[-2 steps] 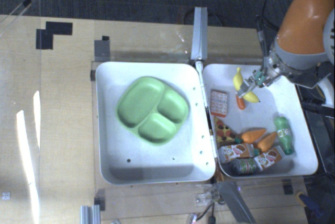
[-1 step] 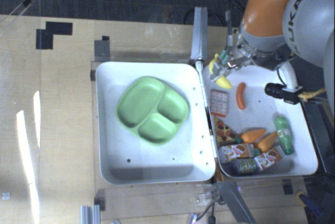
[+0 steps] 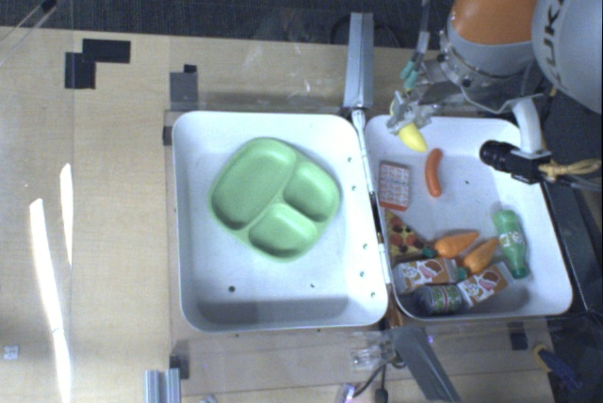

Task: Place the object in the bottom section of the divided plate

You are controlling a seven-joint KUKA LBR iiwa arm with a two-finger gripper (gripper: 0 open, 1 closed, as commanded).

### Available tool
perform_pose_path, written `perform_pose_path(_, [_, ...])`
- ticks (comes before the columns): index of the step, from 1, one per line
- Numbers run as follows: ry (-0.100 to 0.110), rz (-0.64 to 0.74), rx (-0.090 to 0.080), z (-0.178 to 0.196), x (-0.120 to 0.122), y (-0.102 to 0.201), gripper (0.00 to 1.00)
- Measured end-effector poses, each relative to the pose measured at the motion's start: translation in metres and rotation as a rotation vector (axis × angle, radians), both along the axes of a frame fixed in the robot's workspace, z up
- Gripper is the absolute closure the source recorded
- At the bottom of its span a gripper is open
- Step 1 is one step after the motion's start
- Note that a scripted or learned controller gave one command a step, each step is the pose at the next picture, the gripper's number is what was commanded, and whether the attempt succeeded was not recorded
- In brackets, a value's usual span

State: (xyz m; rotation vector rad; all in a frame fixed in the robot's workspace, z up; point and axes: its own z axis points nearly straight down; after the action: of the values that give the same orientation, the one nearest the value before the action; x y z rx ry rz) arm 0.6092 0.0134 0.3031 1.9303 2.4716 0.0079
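From my remote desk, the gripper (image 3: pixel 407 120) hovers touching a yellow object (image 3: pixel 413 138), jaw state unreadable; a loose pinch could drop it short of the green divided plate (image 3: pixel 273 194).

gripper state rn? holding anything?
Gripper: over the right bin's top-left corner, right at the yellow object. Whether it is open, shut or gripping cannot be told.
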Motion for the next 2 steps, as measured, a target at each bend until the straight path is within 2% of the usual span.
perform_pose_path(1, [0.004, 0.129, 0.0, -0.072, -0.043, 0.076, 1.0])
perform_pose_path(2, [0.001, 0.042, 0.0, -0.053, 0.03, 0.068, 1.0])
